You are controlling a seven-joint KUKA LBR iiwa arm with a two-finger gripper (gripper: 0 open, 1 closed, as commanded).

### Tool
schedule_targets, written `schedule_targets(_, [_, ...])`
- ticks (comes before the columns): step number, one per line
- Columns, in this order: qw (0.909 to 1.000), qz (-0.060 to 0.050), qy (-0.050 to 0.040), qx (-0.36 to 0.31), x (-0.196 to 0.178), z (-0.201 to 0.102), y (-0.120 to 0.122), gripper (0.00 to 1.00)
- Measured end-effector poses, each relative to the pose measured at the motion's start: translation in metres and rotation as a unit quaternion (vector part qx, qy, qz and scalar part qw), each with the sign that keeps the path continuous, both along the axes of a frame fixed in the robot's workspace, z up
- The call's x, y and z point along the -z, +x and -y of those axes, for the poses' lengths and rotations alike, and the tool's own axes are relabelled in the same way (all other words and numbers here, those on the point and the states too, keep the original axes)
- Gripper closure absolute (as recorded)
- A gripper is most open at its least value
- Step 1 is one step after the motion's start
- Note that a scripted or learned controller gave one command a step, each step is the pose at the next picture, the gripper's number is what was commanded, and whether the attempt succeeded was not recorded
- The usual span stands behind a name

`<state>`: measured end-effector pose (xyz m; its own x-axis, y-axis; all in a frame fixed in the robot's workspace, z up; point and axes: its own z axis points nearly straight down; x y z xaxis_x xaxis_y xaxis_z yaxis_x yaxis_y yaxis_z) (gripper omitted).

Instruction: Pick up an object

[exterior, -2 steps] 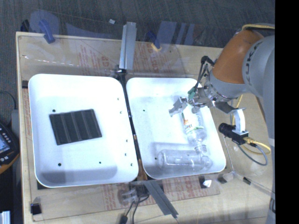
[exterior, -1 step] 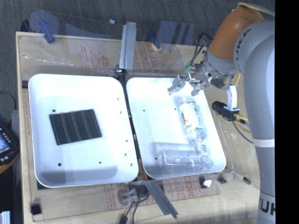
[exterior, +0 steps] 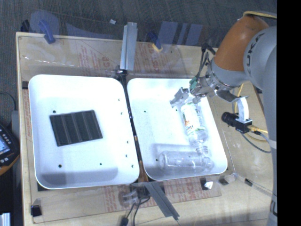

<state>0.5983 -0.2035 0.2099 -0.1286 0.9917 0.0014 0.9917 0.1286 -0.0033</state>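
Note:
Two clear plastic bottles lie in the right bin [exterior: 141, 126]. One bottle [exterior: 194, 125], with a white label and a small orange mark, lies lengthwise along the bin's right side. The other bottle [exterior: 184, 160] lies crosswise near the front wall. A dark ribbed rectangular pad [exterior: 75, 127] lies flat in the left bin [exterior: 42, 93]. My gripper [exterior: 186, 96] hangs low over the far end of the labelled bottle, near the right bin's back right corner. Whether it touches the bottle is unclear.
The grey arm with its orange band [exterior: 237, 46] reaches in from the right above the bench. A black cable fitting [exterior: 235, 119] sticks out beside the right bin's right wall. A metal bar [exterior: 128, 46] stands behind the gap between the bins.

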Motion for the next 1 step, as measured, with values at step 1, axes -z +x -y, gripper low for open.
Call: schedule_targets(1, [1.0, 0.0, -0.0003, -0.002, 0.0155, 0.0059, -0.0258, 0.0])
